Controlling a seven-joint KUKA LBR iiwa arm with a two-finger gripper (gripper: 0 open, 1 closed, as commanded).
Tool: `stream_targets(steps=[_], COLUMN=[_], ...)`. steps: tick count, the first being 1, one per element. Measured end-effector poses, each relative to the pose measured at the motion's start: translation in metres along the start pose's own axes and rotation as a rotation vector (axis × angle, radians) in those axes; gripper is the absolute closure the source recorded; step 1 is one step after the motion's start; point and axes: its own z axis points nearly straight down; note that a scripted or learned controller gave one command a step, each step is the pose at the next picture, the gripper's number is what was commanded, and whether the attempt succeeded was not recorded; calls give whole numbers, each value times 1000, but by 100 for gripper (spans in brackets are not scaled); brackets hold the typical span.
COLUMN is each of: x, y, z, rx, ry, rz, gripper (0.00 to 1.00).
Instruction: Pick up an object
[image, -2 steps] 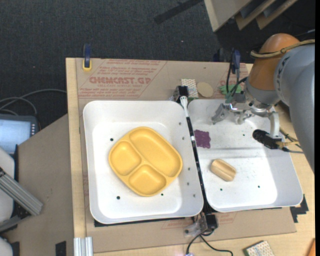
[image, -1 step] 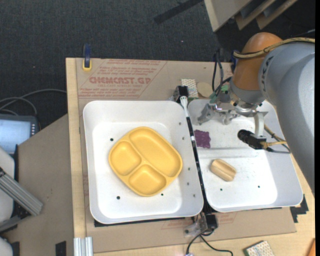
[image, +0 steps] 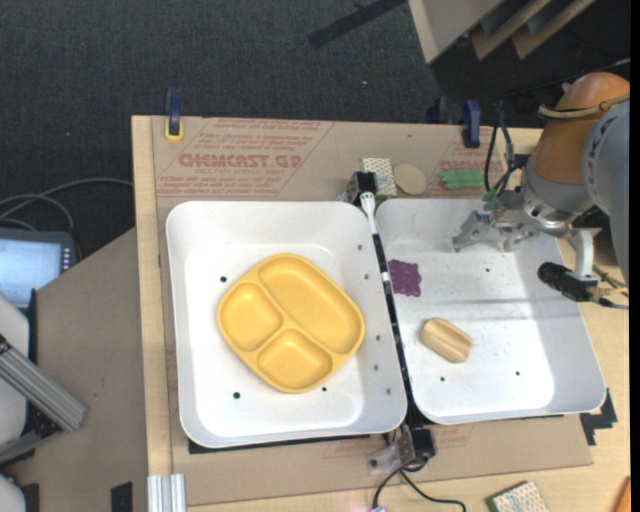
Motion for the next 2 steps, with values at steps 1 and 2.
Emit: stream_targets(steps=[1, 2], x=[-33, 42], y=[-50, -49], z=[-1, 0], rx=[4, 7], ry=[16, 9], rz=[-7, -13], gripper=[0, 0])
